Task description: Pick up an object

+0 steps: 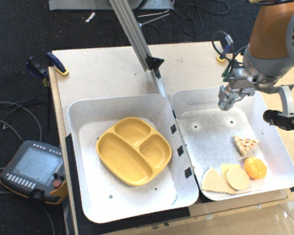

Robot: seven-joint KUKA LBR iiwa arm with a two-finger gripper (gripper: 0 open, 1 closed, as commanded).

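Claw (231,100) hanging over the upper part of the right white bin (210,126), right of centre frame; spread of its tips impossible to tell. Candidate pieces clustered lower right: small waffle-patterned toy wedge (246,144), glossy orange ball-like toy fruit (255,168), pale flat slices (226,179). Probably light, rigid plastic; fruit likely slippery, wedge best pinched across flat sides. Yellow divided plate (134,150) lying in the left bin (87,146).

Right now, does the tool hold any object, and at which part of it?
Nothing is held. The tool hangs above the bare far part of the right shallow white bin, apart from the food pieces at its near edge.
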